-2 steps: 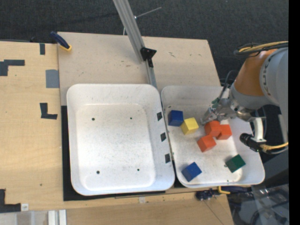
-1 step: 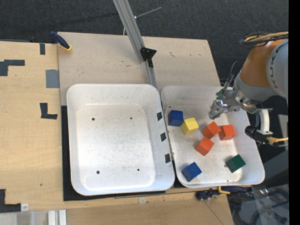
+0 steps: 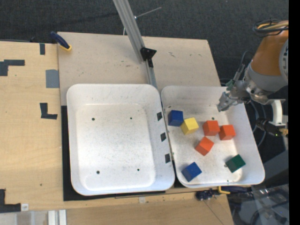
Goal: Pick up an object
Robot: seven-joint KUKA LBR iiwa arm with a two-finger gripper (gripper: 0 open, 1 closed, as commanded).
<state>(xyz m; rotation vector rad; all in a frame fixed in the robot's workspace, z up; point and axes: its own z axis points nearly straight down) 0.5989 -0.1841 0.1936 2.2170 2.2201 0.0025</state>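
Sprawling across the middle is the wooden bench, carrying two white trays side by side: the left bin and the right bin, their inner rims touching. Over the right bin's far right corner comes the arm, orange band above grey wrist, and its gripper hangs above the bin floor near the upper right rim. Whether the jaws are spread or pressed together, I cannot tell; they blur into one grey tip, and nothing is visibly pinched there.

Now the blocks, all in the right bin: three orange cubes clustered right of centre, one just below the gripper, another beside it, a third lower down. The yellow cube sits just beside a blue cube. A second blue cube lies near the front rim, and the green cube towards the front right corner.
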